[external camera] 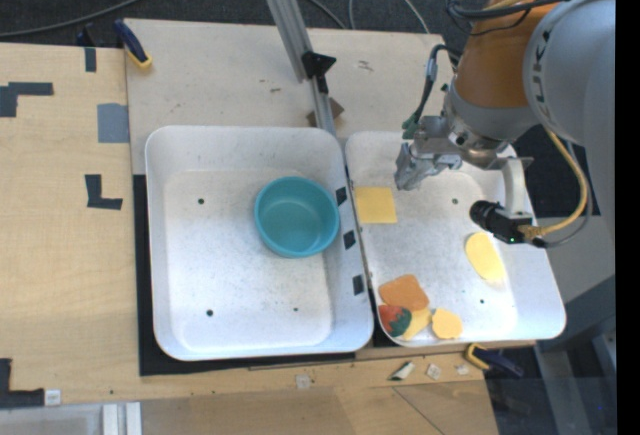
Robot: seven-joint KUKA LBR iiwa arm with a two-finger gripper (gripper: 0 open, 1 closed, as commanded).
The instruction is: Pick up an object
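Your bench (220,73) is pale board on dark carpet, bearing two shallow white bins side by side. The pincer (412,173) hangs over the far part of the right bin (520,318), and you cannot tell from this slant how it is set; nothing shows in its grasp. Just beside and below it lies a flat yellow square (377,205), the nearest candidate, probably why the arm sits here. Farther toward you and to the arm's side rests a yellow oval piece (486,257). Nearest you, an orange piece (404,292), a red-green one (398,321) and a small yellow disc (446,324) cluster together. Across the divide, a teal bowl (296,215) stands upright in the left bin (170,223).
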